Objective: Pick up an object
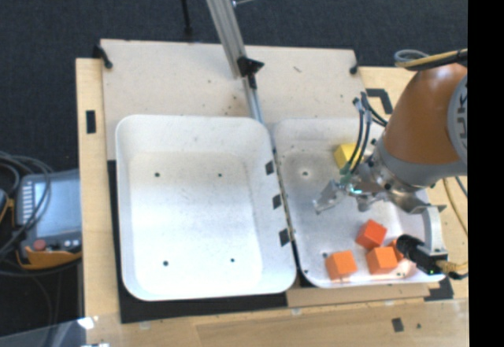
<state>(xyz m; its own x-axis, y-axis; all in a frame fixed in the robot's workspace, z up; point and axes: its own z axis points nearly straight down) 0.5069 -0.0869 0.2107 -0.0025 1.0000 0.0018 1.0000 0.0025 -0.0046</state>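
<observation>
Pincer (pixel 327 200) hangs low in the right bin (pixel 303 141), its state I cannot tell, so the approach step needs lowering onto the yellow object (pixel 343 154).

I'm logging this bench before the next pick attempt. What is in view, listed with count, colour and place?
orange blocks: three, orange, near end of the right bin, clustered
yellow object: one, yellow, far part of the right bin, partly behind the arm's cables
right bin: one, white, beside the left bin
left bin: one, white, left half of the bench
bench: one, pale wood, under both bins
metal rail: one, silver, slanting from the top down to the bins' junction
pendant: one, grey, left of the bench
arm: one, orange band, reaching in from the right
gripper: one, grey, over the right bin
</observation>
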